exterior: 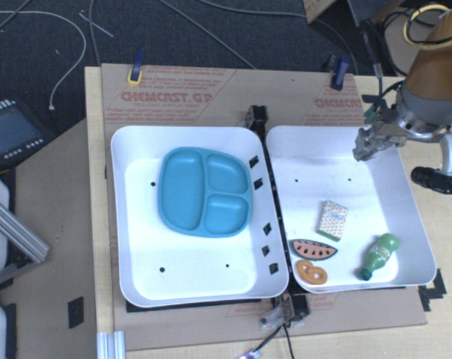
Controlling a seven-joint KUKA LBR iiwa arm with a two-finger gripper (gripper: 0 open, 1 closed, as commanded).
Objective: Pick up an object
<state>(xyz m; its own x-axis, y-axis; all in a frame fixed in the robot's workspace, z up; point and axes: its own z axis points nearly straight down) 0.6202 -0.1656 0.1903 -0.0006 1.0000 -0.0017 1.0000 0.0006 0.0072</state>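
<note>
While it hangs over the right bin, the gripper grips nothing; its opening is unclear.

blue plate fills left bin

The two shallow white plastic bins carry small black dots and black clips along their shared edge. A sky-blue three-part plastic plate lies in the left one. In the right bin, a small packet shows a pale green and white speckled pattern; the toy watermelon slice is red with a dark rind, the toy pretzel orange-brown, the small bottle green. Red lettering marks the tan cardboard sheet — blue clamps at its far edge.
</note>
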